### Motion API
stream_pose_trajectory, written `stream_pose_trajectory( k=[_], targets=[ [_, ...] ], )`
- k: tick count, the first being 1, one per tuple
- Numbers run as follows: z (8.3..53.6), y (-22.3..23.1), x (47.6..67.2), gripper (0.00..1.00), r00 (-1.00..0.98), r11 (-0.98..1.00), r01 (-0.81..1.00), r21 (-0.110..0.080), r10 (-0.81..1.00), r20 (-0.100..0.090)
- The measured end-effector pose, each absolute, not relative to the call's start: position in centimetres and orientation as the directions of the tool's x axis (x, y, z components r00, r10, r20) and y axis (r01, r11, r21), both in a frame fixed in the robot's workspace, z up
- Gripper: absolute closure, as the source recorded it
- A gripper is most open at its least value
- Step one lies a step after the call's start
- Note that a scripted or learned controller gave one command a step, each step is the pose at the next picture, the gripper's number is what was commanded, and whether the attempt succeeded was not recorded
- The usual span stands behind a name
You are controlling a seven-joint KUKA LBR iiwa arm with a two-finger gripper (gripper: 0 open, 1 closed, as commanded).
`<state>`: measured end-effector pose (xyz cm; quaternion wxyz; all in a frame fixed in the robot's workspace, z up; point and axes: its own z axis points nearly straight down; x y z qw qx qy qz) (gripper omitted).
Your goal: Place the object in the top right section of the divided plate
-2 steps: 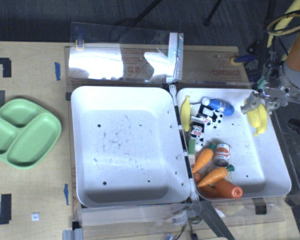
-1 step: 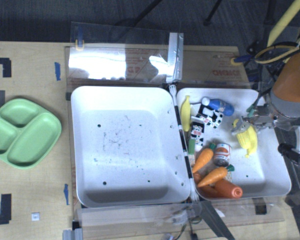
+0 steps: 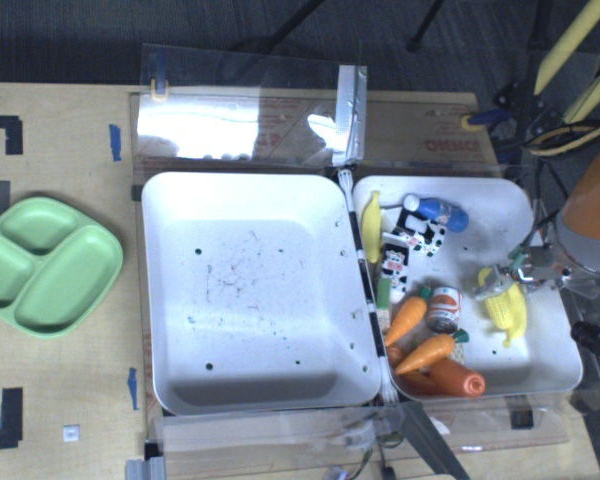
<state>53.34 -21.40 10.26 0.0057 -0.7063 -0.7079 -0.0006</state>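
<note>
The green divided plate (image 3: 46, 265) lies on the wooden bench at the far left, outside both bins, with two small sections and one long one. My gripper (image 3: 503, 279) is low over the right side of the right bin (image 3: 555, 363), reaching in from the right. Just beneath and in front of it lies a yellow corn cob (image 3: 508, 314). The gripper's tip is small and partly blurred against the bin floor, and I see nothing clearly held in it.
The right bin also holds a banana (image 3: 370, 226), a blue and white bottle (image 3: 435, 213), a cow-patterned toy (image 3: 420, 238), two carrots (image 3: 412, 333), a small can (image 3: 443, 308) and an orange-red piece (image 3: 450, 378). The left bin (image 3: 160, 298) stands between it and the plate.
</note>
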Motion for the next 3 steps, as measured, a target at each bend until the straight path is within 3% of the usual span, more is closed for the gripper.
stream_pose_trajectory(
  k=[1, 3],
  targets=[
    [17.7, -15.8, 50.3, 1.00, -0.066, 0.066, 0.998, -0.004, 0.998, 0.002],
    [19.0, -16.0, 50.5, 1.00, -0.063, 0.063, 0.998, -0.007, 0.998, 0.002]
  ],
)
